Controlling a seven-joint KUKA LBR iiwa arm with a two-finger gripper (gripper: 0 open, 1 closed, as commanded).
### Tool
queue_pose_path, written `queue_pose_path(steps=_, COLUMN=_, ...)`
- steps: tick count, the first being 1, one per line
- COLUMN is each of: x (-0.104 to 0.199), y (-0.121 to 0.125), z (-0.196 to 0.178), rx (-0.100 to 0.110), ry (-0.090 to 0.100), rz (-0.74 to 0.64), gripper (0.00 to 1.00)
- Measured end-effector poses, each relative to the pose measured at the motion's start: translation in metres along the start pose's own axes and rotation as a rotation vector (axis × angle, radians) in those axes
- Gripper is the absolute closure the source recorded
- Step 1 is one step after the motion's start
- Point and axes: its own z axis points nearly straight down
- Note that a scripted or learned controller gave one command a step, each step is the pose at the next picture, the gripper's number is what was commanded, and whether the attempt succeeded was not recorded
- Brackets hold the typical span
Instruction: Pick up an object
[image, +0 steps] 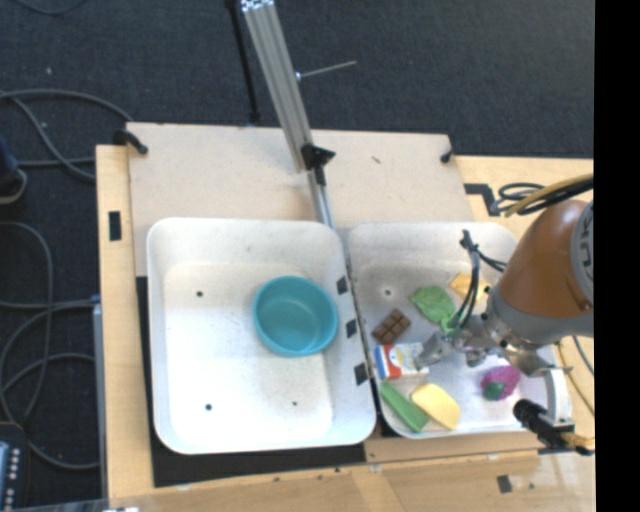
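Observation:
The arm reaches in from the right over the right bin (400, 245), and its gripper (447, 348) hangs low among the small objects there. Just left of it lie a red, white and blue carton (397, 360) and a brown chocolate-bar piece (391, 325). A light green lump (433, 302) sits above the gripper, with a yellow piece (462, 284) partly hidden by the arm. A purple object (499, 381) lies to its right. At the bin's front are a yellow block (436, 405) and a green bar (401, 405).
The left bin (200, 250) holds a teal bowl (294, 315). A slanted aluminium post (285, 90) rises from behind the bins. Cables run along the arm at the right edge of the bench.

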Motion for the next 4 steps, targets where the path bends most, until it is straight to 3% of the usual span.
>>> queue_pose_path(steps=1, x=-0.001, y=0.002, z=0.029, rx=-0.005, ry=0.004, rz=-0.001, gripper=0.0)
queue_pose_path(steps=2, x=-0.002, y=0.004, z=0.016, rx=-0.014, ry=0.002, rz=0.004, gripper=1.0)
queue_pose_path(steps=4, x=0.002, y=0.0, z=-0.09, rx=-0.012, ry=-0.001, rz=-0.005, gripper=1.0)
